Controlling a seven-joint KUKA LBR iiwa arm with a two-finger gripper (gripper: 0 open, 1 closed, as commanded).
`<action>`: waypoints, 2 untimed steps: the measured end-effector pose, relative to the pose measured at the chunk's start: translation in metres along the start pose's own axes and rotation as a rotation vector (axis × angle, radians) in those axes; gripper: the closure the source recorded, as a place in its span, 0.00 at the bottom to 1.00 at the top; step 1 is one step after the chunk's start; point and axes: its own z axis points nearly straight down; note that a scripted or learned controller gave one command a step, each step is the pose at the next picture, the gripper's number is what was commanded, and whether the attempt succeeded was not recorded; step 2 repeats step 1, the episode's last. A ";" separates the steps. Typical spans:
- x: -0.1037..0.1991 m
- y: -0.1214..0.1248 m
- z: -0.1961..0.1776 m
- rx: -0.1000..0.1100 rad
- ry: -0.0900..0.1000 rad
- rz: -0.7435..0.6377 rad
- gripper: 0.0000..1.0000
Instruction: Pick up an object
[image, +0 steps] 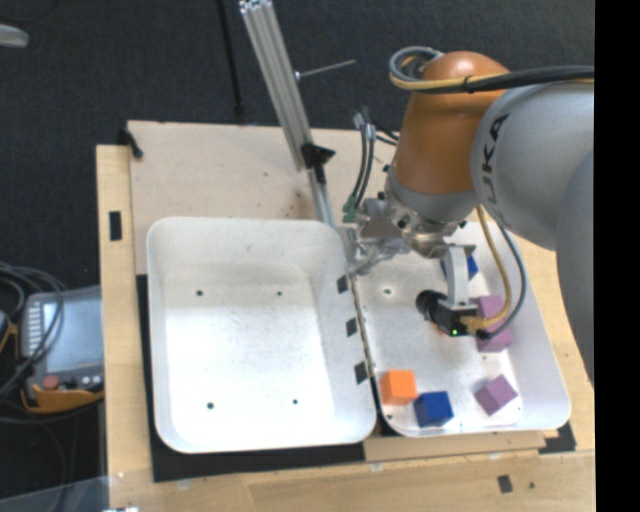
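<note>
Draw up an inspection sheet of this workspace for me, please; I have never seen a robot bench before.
Surface: pale wooden bench bearing a left bin and a right bin, both white and shallow.
Job's things: in the right bin, an orange block, a blue block and a purple block near the front rim; a second purple block lies farther back.
Clutter: nothing seen.
Grippers: the gripper is over the rim where the two bins meet, apart from all four blocks.
Cables: black cable along the arm; dark cables at the left edge.
Surroundings: dark carpet, a slanting metal rail, a grey screen device on the left.
</note>
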 end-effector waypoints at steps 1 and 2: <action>0.046 -0.006 0.007 -0.001 0.000 -0.001 1.00; 0.046 -0.006 0.007 -0.001 0.000 -0.001 1.00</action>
